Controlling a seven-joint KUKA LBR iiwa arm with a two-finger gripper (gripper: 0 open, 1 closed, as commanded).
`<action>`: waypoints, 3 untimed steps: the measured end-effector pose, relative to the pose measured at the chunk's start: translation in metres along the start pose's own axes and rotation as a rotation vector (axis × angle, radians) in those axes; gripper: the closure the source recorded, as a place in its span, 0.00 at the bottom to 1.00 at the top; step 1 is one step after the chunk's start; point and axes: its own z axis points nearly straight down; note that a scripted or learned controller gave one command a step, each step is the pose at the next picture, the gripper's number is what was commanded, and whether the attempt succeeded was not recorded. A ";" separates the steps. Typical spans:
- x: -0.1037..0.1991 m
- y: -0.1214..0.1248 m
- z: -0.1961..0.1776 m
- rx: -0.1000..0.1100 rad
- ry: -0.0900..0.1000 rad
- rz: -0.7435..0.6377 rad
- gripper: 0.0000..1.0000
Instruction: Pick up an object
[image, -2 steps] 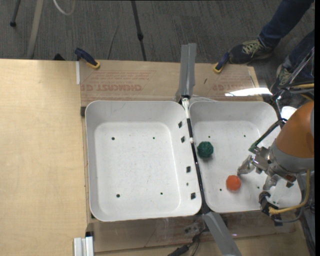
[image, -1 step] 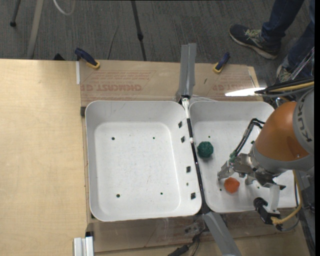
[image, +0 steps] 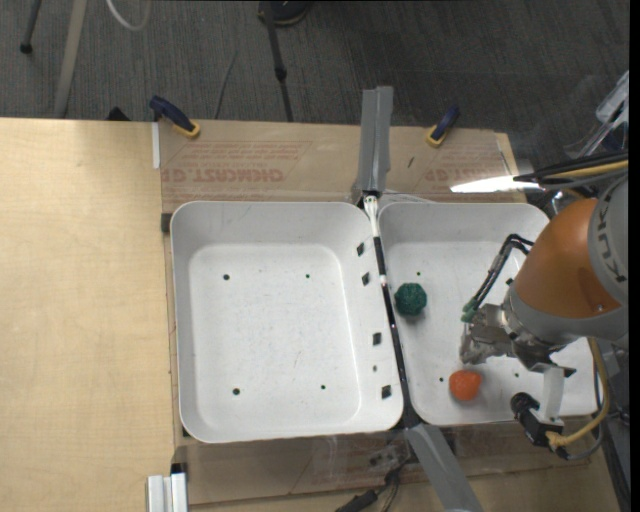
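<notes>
arm low over the right bin, two small objects on its floor

the grey kuka arm with its orange band (image: 565, 265) reaches in from the right and bends down over the right-hand shallow white plastic bin (image: 440, 225). its metal two-finger gripper (image: 478, 345) sits low in that bin, toward the near half, with black cables looping from the wrist. whether it is open or closed cannot be told from this slanted view, and nothing can be seen caught in it.

a small round orange-red object (image: 464, 385) lies on the bin floor just beside the gripper, on its near side; whether the two touch cannot be made out. a small dark green, rough-surfaced ball (image: 410, 299) rests further back in the same bin, close to the wall shared with the other bin and apart from the gripper.

the left-hand shallow white plastic bin (image: 185, 300) lies alongside, its rim meeting the right bin's at the middle, where small black clips sit along the joint. both bins rest on a brown cardboard sheet (image: 260, 165) with faint red print, laid over a pale wooden bench (image: 80, 300). two blue-and-yellow spring clamps pin the cardboard's far edge, one at the left (image: 173, 116) and one at the right (image: 443, 126). a grey metal bar (image: 375, 140) runs from the far edge toward the joint between the bins.
</notes>
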 end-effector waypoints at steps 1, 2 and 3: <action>0.000 0.000 0.000 0.000 0.000 0.000 0.00; 0.000 0.000 0.008 -0.001 0.000 -0.444 0.00; 0.032 0.134 0.007 -0.004 -0.002 -0.449 0.00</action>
